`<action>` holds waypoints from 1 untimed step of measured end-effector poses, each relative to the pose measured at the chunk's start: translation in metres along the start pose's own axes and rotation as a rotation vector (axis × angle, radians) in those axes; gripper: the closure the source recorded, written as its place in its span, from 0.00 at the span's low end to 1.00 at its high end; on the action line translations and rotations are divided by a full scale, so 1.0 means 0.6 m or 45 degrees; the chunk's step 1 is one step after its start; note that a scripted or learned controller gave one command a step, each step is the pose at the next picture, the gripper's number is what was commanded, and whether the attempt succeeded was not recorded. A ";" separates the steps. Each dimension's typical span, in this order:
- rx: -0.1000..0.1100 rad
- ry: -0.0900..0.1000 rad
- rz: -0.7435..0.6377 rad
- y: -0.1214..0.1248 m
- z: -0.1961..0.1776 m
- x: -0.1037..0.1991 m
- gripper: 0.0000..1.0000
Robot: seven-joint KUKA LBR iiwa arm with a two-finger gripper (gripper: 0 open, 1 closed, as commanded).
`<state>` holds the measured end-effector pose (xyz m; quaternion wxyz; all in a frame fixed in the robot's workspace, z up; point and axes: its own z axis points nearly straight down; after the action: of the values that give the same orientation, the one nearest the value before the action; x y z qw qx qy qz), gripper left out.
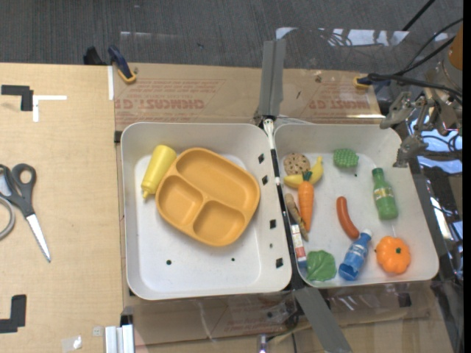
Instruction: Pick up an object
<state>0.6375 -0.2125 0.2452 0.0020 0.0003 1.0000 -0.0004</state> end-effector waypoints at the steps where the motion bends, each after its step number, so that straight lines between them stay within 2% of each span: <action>1: 0.001 -0.002 0.220 0.023 0.252 0.046 0.00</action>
<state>0.6107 -0.1987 0.0938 0.0029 0.0864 0.9963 -0.0006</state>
